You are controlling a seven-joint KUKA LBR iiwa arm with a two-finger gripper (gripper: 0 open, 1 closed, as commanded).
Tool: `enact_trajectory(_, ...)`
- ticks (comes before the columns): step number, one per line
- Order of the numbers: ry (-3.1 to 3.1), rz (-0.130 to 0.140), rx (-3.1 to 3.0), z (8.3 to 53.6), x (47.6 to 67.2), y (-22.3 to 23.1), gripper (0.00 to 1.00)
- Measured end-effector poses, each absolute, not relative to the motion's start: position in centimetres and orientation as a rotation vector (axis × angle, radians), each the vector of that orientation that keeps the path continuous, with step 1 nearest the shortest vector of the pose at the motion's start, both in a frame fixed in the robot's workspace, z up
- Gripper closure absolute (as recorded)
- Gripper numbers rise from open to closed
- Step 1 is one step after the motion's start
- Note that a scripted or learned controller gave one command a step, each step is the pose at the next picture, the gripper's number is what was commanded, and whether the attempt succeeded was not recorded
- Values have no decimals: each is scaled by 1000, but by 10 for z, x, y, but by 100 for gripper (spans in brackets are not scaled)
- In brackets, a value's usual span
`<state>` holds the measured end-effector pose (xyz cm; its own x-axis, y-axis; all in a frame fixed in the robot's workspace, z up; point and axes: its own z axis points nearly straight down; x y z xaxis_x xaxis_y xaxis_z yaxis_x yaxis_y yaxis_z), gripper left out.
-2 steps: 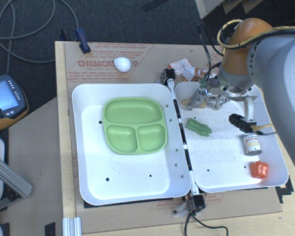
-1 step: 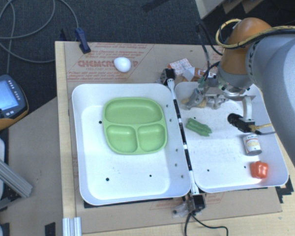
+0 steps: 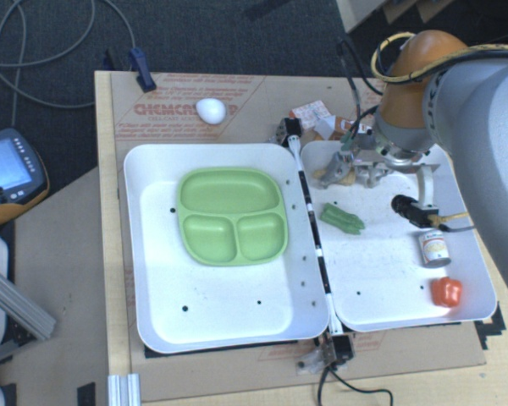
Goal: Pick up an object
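The claw (image 3: 353, 169) hovers, grip state unclear; the green pickle (image 3: 342, 219) lies just below it, long axis slanting across the right bin (image 3: 381, 307).

The arm (image 3: 483, 117) is a bulky, rounded body of smooth light grey, its shell curved like a thick tube with a soft sheen along the upper edge. Above the wrist sits an orange band (image 3: 423, 57), dome-shaped and glossy, with a brighter highlight on its crown. A yellowish cable (image 3: 388, 47) loops beside that orange part, and thinner dark cables (image 3: 353, 74) trail down along the wrist. Below the band a grey ring narrows toward a pale metal flange. The tool (image 3: 353, 172) is a cluster of silvery-grey metal parts with darker joints; its shape is blurred, possibly two short fingers on a bracket.
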<state>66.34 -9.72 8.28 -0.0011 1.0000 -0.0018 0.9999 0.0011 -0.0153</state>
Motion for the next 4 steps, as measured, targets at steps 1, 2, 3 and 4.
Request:
enact_trajectory(1, -2216, 17, -2215, 83, 664, -96, 0)
enact_trajectory(2, -2216, 15, -2216, 83, 664, -95, 0)
enact_trajectory(3, -2220, 6, -2219, 84, 666, -95, 0)
enact_trajectory(4, -2220, 5, -2220, 85, 666, -92, 0)
